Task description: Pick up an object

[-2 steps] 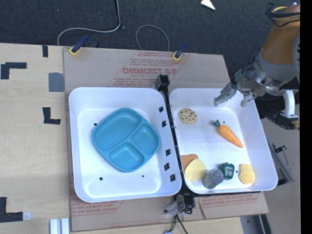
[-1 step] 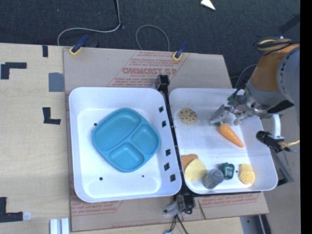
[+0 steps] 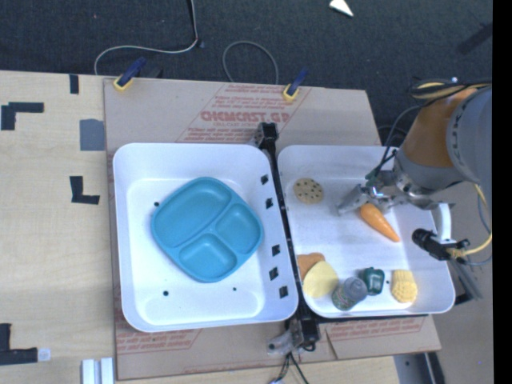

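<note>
1. Two white bins are sitting side by side on the table [image 3: 48,214]. A sheet of brown cardboard [image 3: 232,114] is lying under them.
2. The left bin [image 3: 128,166] is holding a blue plate [image 3: 208,228] with three parts. The plate is lying flat near the middle of that bin.
3. The right bin [image 3: 336,160] is holding the toy food.
4. The grey arm [image 3: 468,146] with the orange band is reaching in from the right, over the right bin.
5. The jaws [image 3: 362,200] are hanging low near the middle of the right bin, pointing toward the left. I cannot tell if they are apart or together.
6. An orange carrot [image 3: 379,221] is lying just beside the jaws, on their lower right side. It is touching them or almost touching them. I cannot see it sitting between them.
7. A round cookie [image 3: 307,190] with dark spots is lying to the left of the jaws, near the wall between the bins.
8. Along the front of the right bin, a yellow piece [image 3: 321,279] is lying on an orange piece [image 3: 308,261].
9. Next to those, a grey can [image 3: 349,293], a small dark green thing [image 3: 373,279] and a yellow corn cob [image 3: 404,286] are lying in a row.
</note>
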Motion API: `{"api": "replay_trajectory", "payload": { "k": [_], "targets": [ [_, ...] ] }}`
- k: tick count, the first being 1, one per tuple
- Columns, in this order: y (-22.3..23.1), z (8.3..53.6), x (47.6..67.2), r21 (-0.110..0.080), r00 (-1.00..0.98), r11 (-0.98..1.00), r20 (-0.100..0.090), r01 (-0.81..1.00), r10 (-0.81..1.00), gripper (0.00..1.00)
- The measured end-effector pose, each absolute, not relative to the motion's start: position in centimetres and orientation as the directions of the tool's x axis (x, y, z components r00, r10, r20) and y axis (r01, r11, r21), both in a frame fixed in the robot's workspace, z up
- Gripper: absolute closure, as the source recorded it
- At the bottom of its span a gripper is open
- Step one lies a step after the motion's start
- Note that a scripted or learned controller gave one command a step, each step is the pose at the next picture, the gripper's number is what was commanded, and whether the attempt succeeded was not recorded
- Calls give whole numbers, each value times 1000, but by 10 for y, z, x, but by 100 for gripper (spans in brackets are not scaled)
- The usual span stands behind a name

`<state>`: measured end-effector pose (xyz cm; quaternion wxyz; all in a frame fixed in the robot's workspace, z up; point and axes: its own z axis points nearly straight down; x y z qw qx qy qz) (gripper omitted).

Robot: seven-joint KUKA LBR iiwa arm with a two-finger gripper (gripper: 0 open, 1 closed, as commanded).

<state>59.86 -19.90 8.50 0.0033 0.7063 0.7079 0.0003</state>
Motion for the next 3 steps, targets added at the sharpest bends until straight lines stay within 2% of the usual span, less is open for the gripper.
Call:
{"api": "replay_trajectory", "payload": {
  "k": [1,2,3],
  "targets": [
    [-200,98,600,8,-2,2,-7,1000,1000,100],
    [-124,86,621,3,-7,7,-2,1000,1000,100],
    [-46,191,620,9,-10,10,3,1000,1000,100]
  ]
}}
